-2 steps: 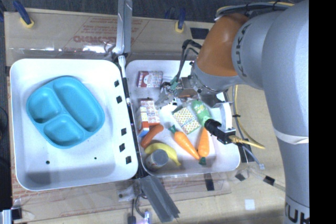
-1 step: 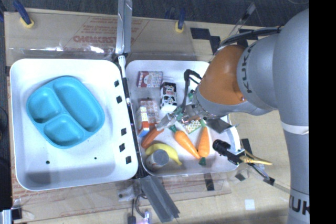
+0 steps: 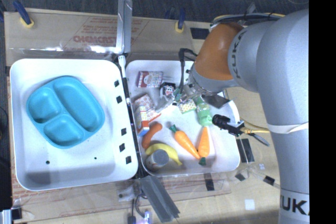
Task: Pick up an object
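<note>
My gripper (image 3: 182, 96) reaches down into the upper middle of the right bin (image 3: 231, 161), under the orange wrist band. Its tip is among a checkered packet (image 3: 187, 106), a small dark-and-white item (image 3: 168, 89) and a green bottle (image 3: 203, 114). Whether anything sits inside the gripper is hidden by the wrist. Below lie two carrots (image 3: 185, 144) (image 3: 203, 143), a banana (image 3: 164, 153) and an orange-red sausage-like piece (image 3: 149, 134). A red-and-white packet (image 3: 149, 78) lies at the bin's top left, and another wrapped packet (image 3: 144, 110) sits along the left wall.
The left bin (image 3: 31, 165) holds a blue divided plate (image 3: 65, 110). The grey arm fills the right side above the right bin's edge. A metal divider bar (image 3: 124, 23) stands between the bins at the back.
</note>
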Controlling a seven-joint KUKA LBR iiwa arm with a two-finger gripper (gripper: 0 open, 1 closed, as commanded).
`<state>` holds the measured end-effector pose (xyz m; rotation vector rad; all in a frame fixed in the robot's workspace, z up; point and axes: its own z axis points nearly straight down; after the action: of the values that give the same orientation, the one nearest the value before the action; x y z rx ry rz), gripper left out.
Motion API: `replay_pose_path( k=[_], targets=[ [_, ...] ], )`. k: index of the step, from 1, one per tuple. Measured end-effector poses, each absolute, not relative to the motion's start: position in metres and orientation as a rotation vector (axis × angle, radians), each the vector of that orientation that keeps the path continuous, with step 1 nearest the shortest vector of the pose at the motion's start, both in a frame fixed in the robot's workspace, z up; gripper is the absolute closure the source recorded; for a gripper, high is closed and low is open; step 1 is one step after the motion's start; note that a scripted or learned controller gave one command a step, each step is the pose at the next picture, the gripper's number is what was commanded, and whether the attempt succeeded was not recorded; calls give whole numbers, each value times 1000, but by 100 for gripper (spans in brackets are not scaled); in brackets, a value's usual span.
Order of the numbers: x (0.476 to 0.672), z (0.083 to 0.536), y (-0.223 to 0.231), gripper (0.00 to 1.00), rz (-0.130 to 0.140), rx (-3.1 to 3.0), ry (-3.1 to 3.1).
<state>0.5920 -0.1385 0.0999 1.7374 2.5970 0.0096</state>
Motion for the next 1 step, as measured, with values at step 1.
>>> replay_pose_path(
  k=[1],
  targets=[
    [592,105,-138,100,6,1734,2605]
  ],
)
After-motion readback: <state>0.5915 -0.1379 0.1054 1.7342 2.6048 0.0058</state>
